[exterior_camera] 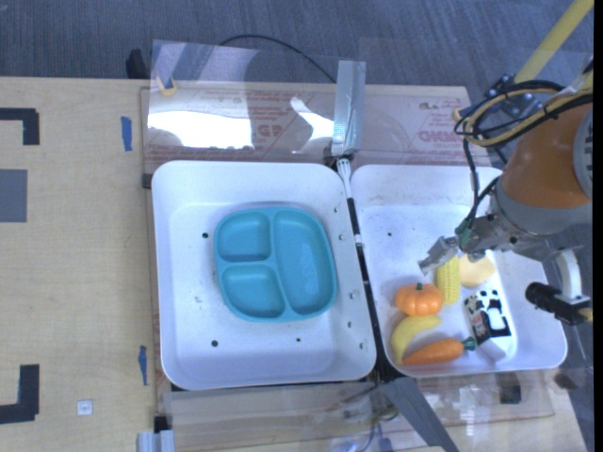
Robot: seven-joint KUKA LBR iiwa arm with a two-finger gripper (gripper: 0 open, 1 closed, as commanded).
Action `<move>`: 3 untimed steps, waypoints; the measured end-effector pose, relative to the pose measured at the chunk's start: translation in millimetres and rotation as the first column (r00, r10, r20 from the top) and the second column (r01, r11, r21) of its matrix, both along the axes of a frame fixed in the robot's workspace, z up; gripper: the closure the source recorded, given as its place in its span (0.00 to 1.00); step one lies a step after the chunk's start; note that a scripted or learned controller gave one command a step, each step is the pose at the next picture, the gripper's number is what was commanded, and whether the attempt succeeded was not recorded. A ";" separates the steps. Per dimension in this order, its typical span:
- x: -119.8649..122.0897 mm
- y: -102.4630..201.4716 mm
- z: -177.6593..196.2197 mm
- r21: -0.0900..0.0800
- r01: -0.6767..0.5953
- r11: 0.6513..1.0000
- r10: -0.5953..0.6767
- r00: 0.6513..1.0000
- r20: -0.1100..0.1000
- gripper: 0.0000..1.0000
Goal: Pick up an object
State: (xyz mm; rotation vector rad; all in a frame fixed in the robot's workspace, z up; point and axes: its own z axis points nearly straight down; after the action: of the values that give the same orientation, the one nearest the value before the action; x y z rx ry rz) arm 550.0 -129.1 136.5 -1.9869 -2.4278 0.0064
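In right bin (405, 205), perhaps toy food (429, 323).

Robot arm, right-hand side of the camera view.

- Wrist section: broad rounded orange band (556, 163), smooth and glossy, the most prominent coloured part.
- Below the band: grey cylindrical metal housing (542, 217), matte finish, rounded edges.
- Cabling: bundle of black and yellow cables (504, 111) looping in several arcs above and to the left of the orange band; one thin black cable (479, 203) trails down the left flank of the housing.
- Tool end: small grey metallic two-finger gripper (441, 252), angular, with pale reflective faces; finer detail too small to tell.
- Markings, screws: none legible at this size.
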 end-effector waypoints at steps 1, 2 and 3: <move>39.8 -94.8 16.0 -0.005 -0.107 0.994 0.107 0.994 0.010 0.00; 79.7 -94.4 77.1 -0.006 -0.202 0.979 0.202 0.979 0.015 0.00; 18.5 -48.4 -33.1 0.003 -0.097 0.995 0.097 0.995 0.002 0.00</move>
State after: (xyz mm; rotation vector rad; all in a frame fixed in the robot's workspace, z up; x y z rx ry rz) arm 568.5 -177.5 103.5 -1.8667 -2.5211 0.0018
